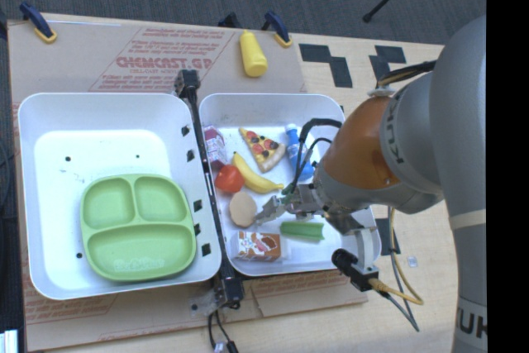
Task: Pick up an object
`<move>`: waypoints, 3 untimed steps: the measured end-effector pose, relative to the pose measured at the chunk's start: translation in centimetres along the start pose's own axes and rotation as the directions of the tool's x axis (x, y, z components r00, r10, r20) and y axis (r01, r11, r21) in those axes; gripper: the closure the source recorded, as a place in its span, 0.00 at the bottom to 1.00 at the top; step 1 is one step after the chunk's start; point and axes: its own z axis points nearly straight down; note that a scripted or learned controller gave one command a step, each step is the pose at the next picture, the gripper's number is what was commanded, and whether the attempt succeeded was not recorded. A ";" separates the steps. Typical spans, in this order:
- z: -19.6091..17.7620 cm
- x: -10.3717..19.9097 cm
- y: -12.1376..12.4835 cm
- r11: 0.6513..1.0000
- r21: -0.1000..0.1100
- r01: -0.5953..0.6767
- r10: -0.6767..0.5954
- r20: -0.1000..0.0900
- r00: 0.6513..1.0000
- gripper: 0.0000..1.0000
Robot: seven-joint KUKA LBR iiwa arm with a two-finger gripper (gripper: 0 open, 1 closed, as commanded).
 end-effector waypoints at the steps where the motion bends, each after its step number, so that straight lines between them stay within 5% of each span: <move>1: -1.0 -0.1 0.1 1.000 0.000 0.005 -0.005 0.001 1.000 1.00; 2: -1.0 -0.1 0.1 1.000 0.000 0.005 -0.005 0.001 1.000 0.00; 3: -2.0 -0.1 0.2 1.000 0.001 0.009 -0.009 0.001 1.000 1.00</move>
